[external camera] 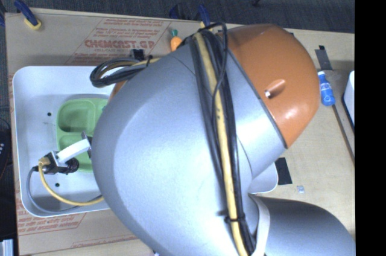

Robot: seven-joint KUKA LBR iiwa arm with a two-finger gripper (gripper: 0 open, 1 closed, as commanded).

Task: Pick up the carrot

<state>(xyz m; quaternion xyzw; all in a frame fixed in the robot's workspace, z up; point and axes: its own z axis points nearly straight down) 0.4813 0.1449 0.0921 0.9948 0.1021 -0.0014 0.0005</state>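
Arm [199, 152] fills most of the view; grey body w/ orange band [280, 89] at upper right, black and yellow cables [220, 128] running down its back. It reaches over the left bin [24, 128]; the wrist end sits low there, beside a green tray [75, 116], w/ a white fitting [72, 151] and a yellow cable loop [60, 191] on the bin floor. Pincer itself hidden under the arm; can't tell its state, nor whether anything is in it.

Carrot: a small orange bit w/ a green tip [175, 40] peeks past the arm near the top, on the cardboard [120, 37] covering the tabletop; prob. the carrot, but too little shows to be sure; looks to lie outside the bin.

Step, as a guess: reach/approach phase, no grasp evident. Next move calls for getting the pincer over the carrot's actual spot, aligned across its long axis, before lowering and closing.

Hidden: right bin almost wholly; most of the left bin's contents; a blue-capped item [325, 92] lies at right on the tabletop.
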